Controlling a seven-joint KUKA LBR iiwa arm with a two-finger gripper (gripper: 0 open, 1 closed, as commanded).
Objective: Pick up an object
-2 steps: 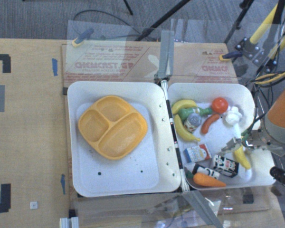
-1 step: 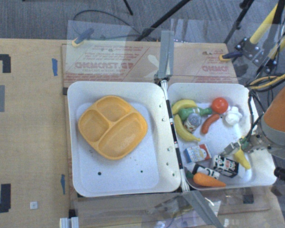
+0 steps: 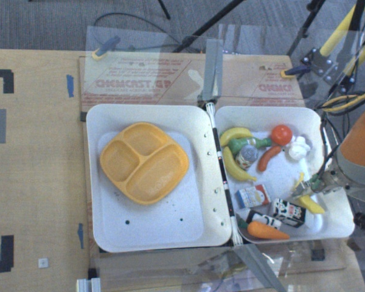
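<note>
The right bin (image 3: 334,224) holds a banana (image 3: 234,157), red tomato (image 3: 281,134), white piece (image 3: 298,148), red sausage-shaped item (image 3: 269,157), small carton (image 3: 253,196), black-and-white carton (image 3: 288,211) and carrot (image 3: 267,230); the left bin (image 3: 103,224) holds a yellow divided plate (image 3: 144,161). The gripper (image 3: 310,187) sits at the right bin's right side, just above a small yellow object (image 3: 312,205); whether it is open or closed cannot be determined.

Bright even light, soft shadows, perhaps slightly blurred

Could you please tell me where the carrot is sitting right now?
The carrot lies in the right bin, at its near edge, just below the black-and-white carton and the small milk carton.
</note>
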